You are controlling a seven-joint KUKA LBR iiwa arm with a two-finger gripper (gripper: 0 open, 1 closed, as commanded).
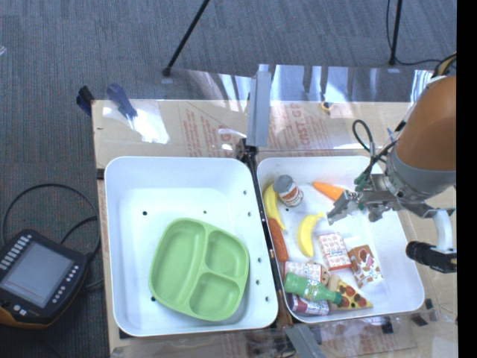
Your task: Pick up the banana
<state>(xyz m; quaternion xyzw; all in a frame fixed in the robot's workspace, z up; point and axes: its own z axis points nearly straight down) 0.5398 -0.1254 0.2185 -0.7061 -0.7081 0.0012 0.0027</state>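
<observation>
1. The short curved yellow banana [308, 233] lies in the right white bin [402, 278], near its middle; a longer yellow banana [271, 203] lies along the bin's left wall beside a small labelled can [288, 191].
2. The two-finger gripper [341, 206] hangs just right of the short banana; its fingers are spread, grasping nothing; an orange carrot [328, 190] lies just above it.
3. A green divided plastic plate [200, 268] sits in the left white bin [134, 177].

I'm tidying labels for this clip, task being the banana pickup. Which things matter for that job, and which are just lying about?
Belongs to the job:
short yellow banana in the right white bin
two-finger gripper beside it

Just lying about:
long yellow banana at the bin's left wall
orange carrot
small tin can
green bottle
green divided plate
</observation>
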